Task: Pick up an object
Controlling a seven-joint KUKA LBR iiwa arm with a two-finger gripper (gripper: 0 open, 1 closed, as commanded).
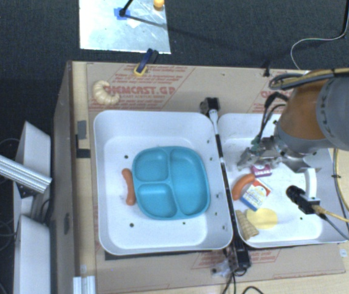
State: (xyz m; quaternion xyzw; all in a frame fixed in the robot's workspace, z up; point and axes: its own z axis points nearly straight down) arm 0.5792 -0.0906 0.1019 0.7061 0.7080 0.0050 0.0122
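Desk (162,89): you see brown cardboard with red print under both bins.
Far edge: you have a small blue-and-yellow item (144,62) and a pale ridged piece (105,91) lying apart on the cardboard.
Floor beyond: a shiny sheet (107,23) carries a small yellow ball (158,3).
Left side: a metal bar (15,169) slants over white panels.

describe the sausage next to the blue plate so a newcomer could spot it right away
Find the left bin, which holds the blue plate. Just off the plate's left edge lies the sausage, lengthwise on the bin floor. It is thin, orange-brown, and the one loose item in that bin.
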